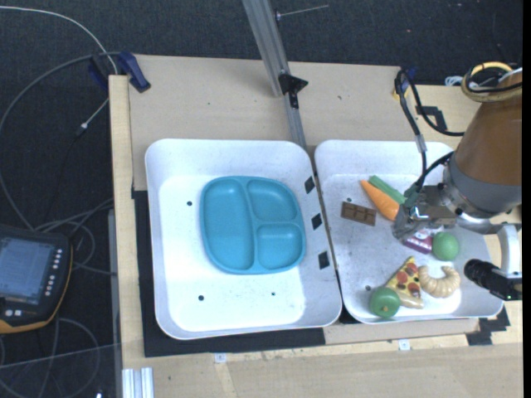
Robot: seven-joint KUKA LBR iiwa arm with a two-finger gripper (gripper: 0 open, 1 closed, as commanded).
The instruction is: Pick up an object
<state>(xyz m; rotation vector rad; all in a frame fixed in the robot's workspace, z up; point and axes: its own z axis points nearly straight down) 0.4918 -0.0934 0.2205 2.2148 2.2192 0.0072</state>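
Observation:
My gripper [412, 222] hangs low in the right bin [357, 297], just right of an orange carrot with a green top [380, 198]. Something purple [421, 242] lies directly under the fingertips, beside a small green ball [445, 246]. A brown chocolate bar [359, 214] lies to the gripper's left. Nearer the front sit a pizza slice [406, 280], a croissant [440, 281] and a green apple [384, 302]. Nothing visibly sits between the fingers.
The left bin [170, 305] holds a blue divided plate [251, 224]. A metal pole [265, 31] slants down to the gap between the bins. Cables and a pendant [29, 276] lie off the bench at left.

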